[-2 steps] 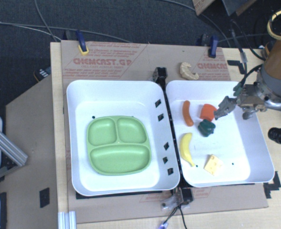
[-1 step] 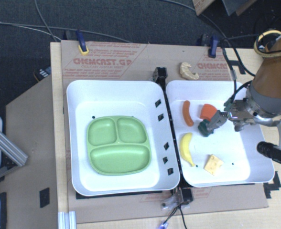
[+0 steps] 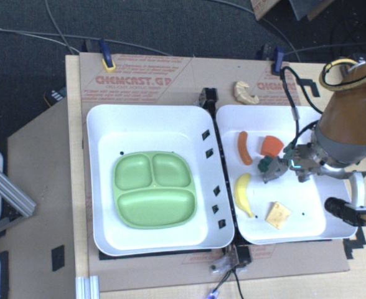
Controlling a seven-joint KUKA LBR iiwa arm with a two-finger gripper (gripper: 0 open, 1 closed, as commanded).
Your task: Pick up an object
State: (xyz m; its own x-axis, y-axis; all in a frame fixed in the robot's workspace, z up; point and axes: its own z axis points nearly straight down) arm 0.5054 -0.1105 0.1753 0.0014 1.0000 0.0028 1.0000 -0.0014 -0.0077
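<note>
Camera view | arm (image 3: 348,114) reaches leftward over right bin (image 3: 307,226) | jaws (image 3: 271,169) low beside dark-green object (image 3: 266,164), grip state unclear

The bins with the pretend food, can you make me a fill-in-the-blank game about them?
1. The green plate lies in the ___ bin.
2. The banana is coloured ___.
3. The green plate has ___ compartments.
4. The cracker lies in the same bin as the banana, the ___ one.

Missing words: left; yellow; three; right
</note>
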